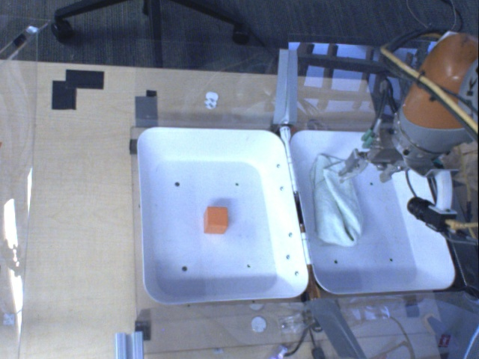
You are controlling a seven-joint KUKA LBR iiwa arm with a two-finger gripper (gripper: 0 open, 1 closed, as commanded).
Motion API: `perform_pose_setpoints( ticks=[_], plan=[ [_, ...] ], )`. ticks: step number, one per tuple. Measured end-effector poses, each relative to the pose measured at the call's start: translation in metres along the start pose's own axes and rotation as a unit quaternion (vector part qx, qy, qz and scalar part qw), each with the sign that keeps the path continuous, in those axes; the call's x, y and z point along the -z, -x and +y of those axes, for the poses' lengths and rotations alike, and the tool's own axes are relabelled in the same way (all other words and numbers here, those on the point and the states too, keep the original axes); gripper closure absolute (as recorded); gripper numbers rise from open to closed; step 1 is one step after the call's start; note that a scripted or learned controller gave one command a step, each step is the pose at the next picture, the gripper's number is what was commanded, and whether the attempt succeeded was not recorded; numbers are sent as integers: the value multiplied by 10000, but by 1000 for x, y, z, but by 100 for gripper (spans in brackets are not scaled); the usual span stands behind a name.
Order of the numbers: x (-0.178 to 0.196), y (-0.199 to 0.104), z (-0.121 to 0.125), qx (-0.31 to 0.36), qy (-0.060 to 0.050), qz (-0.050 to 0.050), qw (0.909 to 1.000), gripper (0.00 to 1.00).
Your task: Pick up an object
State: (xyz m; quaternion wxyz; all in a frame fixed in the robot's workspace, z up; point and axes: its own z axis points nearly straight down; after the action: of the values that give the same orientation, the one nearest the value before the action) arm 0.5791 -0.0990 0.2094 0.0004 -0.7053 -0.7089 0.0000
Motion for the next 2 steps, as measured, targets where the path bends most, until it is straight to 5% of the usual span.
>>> perform_pose_setpoints(
  ticks=[1, 2],
  plan=[
    [-117, -13, 3, 1282, 83, -25, 9917, 0],
    [-105, -12, 5, 1281, 125, -48, 9917, 100]
  ],
)
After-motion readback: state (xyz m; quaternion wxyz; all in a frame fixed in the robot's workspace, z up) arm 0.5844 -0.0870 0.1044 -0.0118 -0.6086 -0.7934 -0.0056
